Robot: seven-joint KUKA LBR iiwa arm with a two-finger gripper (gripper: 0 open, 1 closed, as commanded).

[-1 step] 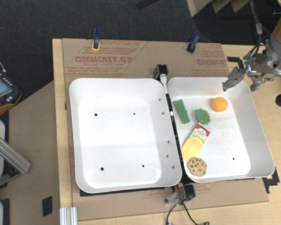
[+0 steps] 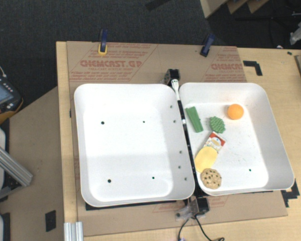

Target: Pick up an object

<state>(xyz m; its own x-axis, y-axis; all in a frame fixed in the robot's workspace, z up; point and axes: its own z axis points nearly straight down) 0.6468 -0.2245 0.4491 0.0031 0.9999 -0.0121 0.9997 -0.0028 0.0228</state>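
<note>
**Six small objects lie in the right bin**

Nearest to the camera, at the front edge of the brown board [image 2: 140, 225], a small dark clamp [image 2: 199, 205] sits where the two bins meet, and a thin cable hangs from it.

Just behind it, in the front left corner of the right bin [image 2: 271, 149], lies a round cookie [image 2: 210, 177] with dark chips. A flat yellow piece [image 2: 205, 158] lies just beyond the cookie, and they seem to touch. A small white and red packet [image 2: 215, 141] rests on the far end of the yellow piece. A little farther is a round green object [image 2: 217, 124] with a bumpy surface. A green bar [image 2: 194, 119] lies near it, close to the bin's left wall. An orange ball [image 2: 235, 111] lies apart from the others, toward the far side.

The left bin [image 2: 90, 134] stands beside the right one, and their walls touch. Its floor has a few small dark dots.

At the far end of the seam sits another black clamp [image 2: 172, 77]. Farthest, two blue clips [image 2: 103, 41] hold the board's far edge, which carries red letters.
</note>
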